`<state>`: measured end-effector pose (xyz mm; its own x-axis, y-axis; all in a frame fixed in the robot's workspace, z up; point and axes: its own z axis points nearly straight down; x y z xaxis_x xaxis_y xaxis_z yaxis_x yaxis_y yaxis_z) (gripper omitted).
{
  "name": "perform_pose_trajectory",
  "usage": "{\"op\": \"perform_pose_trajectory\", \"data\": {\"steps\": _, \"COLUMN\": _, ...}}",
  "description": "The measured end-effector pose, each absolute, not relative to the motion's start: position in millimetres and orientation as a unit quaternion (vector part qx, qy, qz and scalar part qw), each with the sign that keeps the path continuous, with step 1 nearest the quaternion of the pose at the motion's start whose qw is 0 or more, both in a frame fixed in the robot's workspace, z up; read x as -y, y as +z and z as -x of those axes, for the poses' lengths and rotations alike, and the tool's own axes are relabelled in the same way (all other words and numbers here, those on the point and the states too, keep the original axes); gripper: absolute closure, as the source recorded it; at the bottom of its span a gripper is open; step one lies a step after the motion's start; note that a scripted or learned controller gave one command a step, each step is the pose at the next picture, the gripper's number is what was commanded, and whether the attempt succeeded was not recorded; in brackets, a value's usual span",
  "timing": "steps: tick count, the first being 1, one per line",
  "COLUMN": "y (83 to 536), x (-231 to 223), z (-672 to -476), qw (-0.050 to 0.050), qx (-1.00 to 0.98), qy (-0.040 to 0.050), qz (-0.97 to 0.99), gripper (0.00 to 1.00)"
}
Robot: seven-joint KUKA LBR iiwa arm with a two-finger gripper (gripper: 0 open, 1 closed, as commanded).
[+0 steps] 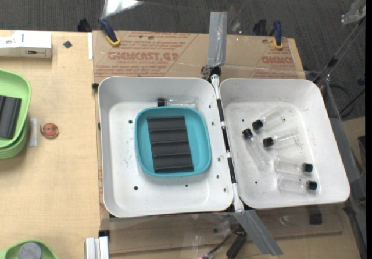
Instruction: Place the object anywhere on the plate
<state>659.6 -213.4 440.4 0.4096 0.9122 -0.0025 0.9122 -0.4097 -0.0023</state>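
Vials (pixel 279 150), clear and faint, scattered in right bin (pixel 325 112); another lies behind teal plate (pixel 173 140).

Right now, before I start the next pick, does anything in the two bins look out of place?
One clear plastic vial with a black cap lies in the left white bin, behind the teal square plate, apart from the others scattered in the right white bin. Nothing looks spilled or broken.

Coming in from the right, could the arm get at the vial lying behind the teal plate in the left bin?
Probably yes, but awkwardly. The vial lies open from above, yet it sits squeezed between the teal plate and the left bin's back wall, leaving little room beside it.
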Motion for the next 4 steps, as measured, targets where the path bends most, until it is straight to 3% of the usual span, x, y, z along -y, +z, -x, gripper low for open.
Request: {"op": "perform_pose_trajectory", "data": {"steps": 4, "y": 440.4, "x": 213.4, "z": -659.6, "qw": 0.0, "qx": 0.543, "qy": 0.0017, "qz": 0.84, "gripper": 0.0}}
